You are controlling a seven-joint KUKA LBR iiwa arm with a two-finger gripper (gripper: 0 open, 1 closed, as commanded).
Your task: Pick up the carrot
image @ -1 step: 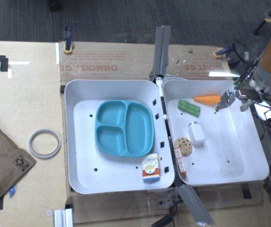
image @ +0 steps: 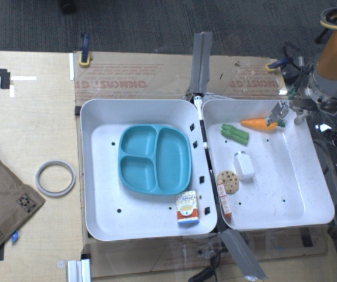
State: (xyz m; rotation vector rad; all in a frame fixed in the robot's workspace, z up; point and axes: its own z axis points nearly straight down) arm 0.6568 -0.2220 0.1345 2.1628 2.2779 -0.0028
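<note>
Green vegetable [image: 235, 133] beside carrot [image: 258, 124] — bin wall [image: 245, 101] behind

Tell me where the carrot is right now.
The carrot lies near the far wall of the right bin, just right of the green vegetable, with the gripper at its right end.

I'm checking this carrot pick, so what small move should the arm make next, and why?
Probably lift slowly and watch whether the carrot comes up. The gripper sits right at the carrot's leafy end near the back wall of the right bin, but a firm grip can't be confirmed from this view. The green vegetable lies close beside it.
</note>
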